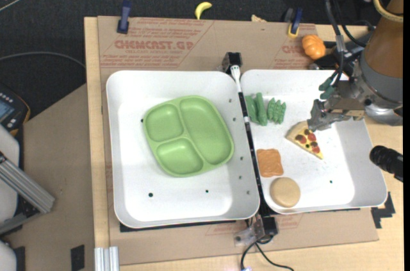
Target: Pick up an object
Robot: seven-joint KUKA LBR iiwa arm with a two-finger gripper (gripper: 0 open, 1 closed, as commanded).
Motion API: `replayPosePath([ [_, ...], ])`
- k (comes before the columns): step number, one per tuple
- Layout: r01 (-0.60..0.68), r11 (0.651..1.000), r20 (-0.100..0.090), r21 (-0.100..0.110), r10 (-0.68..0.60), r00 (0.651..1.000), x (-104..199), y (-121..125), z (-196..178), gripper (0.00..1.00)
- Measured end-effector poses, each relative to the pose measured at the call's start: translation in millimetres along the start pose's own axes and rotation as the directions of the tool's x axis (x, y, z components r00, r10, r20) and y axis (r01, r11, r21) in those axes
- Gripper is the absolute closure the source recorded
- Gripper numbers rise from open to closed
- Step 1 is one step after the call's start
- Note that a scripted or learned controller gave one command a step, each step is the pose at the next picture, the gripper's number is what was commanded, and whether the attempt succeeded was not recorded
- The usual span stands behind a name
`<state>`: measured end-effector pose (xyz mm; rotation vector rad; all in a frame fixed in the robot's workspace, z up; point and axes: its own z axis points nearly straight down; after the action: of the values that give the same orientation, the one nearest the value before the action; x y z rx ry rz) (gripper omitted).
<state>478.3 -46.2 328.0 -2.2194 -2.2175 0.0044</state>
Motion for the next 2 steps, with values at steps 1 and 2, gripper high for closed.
replayPosePath([
  [1, 0.009, 1.0, -0.001, -0.008, -0.009, 1.0, 69, 1, -9, 1.0],
  [2, 0.005, 1.0, -0.001, -0.018, -0.005, 1.0, 92, 2, -107, 1.0],
])
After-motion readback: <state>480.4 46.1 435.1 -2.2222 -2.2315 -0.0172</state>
